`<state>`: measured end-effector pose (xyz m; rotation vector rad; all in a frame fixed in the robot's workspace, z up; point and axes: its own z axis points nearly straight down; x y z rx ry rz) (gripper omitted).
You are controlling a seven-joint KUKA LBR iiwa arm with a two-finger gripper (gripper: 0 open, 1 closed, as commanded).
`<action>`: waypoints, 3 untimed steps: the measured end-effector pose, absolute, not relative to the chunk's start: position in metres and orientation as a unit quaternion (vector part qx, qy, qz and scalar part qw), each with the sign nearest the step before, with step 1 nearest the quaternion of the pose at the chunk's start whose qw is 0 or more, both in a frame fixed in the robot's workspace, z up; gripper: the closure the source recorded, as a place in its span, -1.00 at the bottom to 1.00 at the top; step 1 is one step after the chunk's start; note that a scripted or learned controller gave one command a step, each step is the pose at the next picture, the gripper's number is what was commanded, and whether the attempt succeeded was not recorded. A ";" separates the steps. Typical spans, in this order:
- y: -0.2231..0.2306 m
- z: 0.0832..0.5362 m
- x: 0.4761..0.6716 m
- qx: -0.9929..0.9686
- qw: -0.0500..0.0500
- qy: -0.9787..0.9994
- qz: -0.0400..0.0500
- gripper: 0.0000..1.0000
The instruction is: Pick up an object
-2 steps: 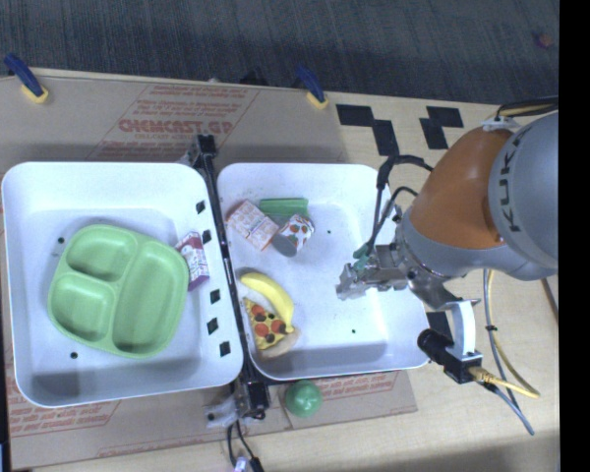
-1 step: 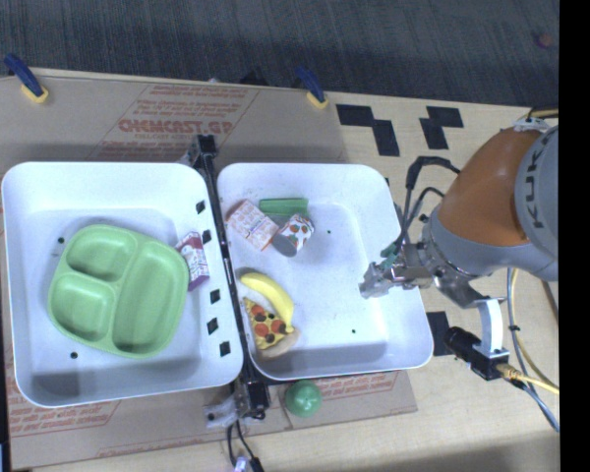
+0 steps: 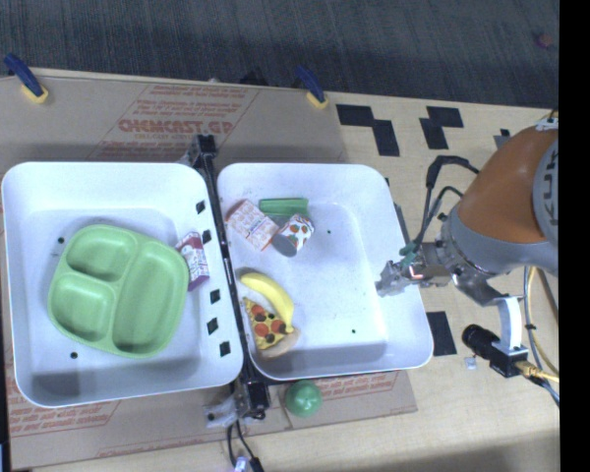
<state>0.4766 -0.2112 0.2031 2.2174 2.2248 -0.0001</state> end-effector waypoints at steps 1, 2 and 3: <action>-0.171 0.214 0.477 0.704 -0.001 0.710 0.000 1.00; -0.146 0.209 0.477 0.704 0.000 0.710 -0.001 1.00; -0.144 0.210 0.477 0.704 0.001 0.710 -0.001 1.00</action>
